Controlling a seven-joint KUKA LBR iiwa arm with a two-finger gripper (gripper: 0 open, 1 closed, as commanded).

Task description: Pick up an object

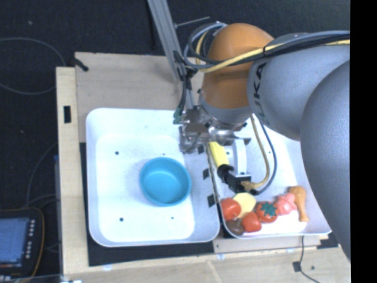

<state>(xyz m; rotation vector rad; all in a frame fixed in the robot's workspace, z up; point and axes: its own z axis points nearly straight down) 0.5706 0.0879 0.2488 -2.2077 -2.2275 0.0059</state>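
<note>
Over the two white bins, we see the grey arm (306, 81) with its orange band (232, 69) reaching in, the hand (194, 135) hanging low above the ridge where the bins meet. Whether the hand is wide or narrow we cannot tell; the wrist and cabling hide its tips, and nothing shows between them.

The task names no particular thing, so we judge the pile of toy food below and to the right of the hand to be the likeliest quarry. It sits in the near corner of the right bin (321, 232): a red tomato (230, 207) touching a pale yellow piece (245, 202), a second red piece (252, 221) just beside them, a strawberry-like red piece with green (268, 211), a pink piece (285, 204) and an orange-tan piece (299, 199) at the far end. They look small, rounded and glossy, crowded together and touching.

To do this step well, we would pick one piece at the edge of the pile, likely the tomato nearest the hand, centre over it and come straight down with room on both sides, since smooth round shapes may squirt out of an off-centre pinch. The bin wall close by leaves little margin there.

To the hand's lower left, the blue bowl (165, 181) stands alone and upright in the left bin (103, 158), well apart from everything; its thin rim may offer an easier hold.
</note>
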